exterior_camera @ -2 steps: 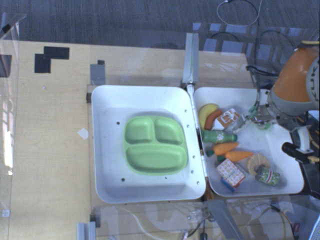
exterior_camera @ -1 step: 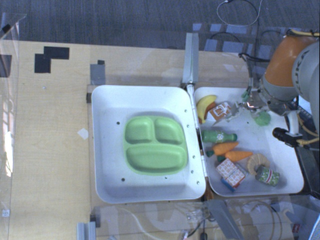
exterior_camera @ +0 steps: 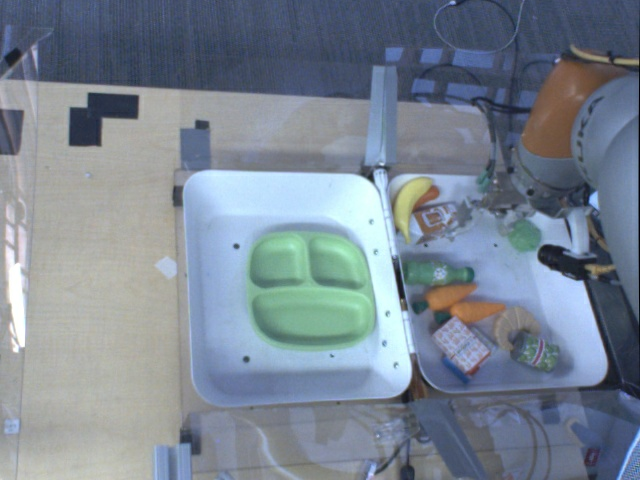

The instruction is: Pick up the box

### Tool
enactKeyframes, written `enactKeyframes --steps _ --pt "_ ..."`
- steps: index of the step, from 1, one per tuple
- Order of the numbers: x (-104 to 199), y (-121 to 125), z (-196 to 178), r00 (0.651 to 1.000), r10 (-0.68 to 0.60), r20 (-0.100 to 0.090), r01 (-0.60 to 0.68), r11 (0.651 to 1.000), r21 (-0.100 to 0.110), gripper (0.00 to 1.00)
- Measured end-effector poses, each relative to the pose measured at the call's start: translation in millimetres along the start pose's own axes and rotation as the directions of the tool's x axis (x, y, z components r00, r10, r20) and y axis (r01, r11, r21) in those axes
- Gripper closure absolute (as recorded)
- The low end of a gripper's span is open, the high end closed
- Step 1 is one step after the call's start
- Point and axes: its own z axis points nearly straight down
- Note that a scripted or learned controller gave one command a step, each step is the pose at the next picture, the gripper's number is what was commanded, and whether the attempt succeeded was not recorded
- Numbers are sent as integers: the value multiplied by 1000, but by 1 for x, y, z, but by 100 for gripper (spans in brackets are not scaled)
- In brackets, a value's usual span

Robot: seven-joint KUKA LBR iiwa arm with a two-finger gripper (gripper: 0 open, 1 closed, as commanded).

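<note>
A pale wooden bench (exterior_camera: 100,298) carries two shallow white bins side by side. The left bin (exterior_camera: 215,268) holds a green divided tray (exterior_camera: 312,290) lying flat near its centre, three compartments facing up.

The right bin (exterior_camera: 575,308) is crowded. At its eleven o'clock corner a banana (exterior_camera: 408,204) curves along the wall, with a small orange-and-white packet (exterior_camera: 440,219) just beside it toward three o'clock. Below these, a green bottle (exterior_camera: 438,272) lies on its side, and two carrots (exterior_camera: 462,302) lie under it. At six o'clock sits the box (exterior_camera: 461,346), white with a red pattern, tilted, resting on something blue, well apart from the arm. Toward four o'clock from it lie a round tan piece (exterior_camera: 517,322) and a small green-and-red can (exterior_camera: 535,352), touching or nearly so.

The gripper (exterior_camera: 497,200) hangs at the bin's twelve o'clock, near the packet and a green lump (exterior_camera: 523,235). Whether its fingers are spread or pressed together is, I think, impossible to tell here.
</note>
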Motion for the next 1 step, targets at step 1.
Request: enactKeyframes --steps 1 --pt "1 2 -13 1000 -7 3 7 1000 -7 100"
